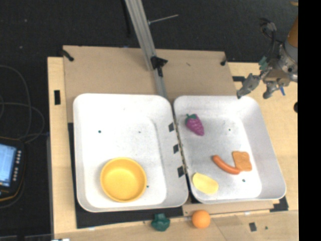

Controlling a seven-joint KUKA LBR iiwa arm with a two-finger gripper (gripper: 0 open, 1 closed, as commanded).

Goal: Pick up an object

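Hovering past the far right corner of the right bin (268, 149), gripper (259, 88) spread open, nothing between its fingers. In that bin: purple grapes (195, 124) near the divider, orange carrot (225, 165) touching a toast-like piece (242, 160), pale yellow piece (205, 183) at front. Left bin (120, 119): yellow bowl (123, 179)
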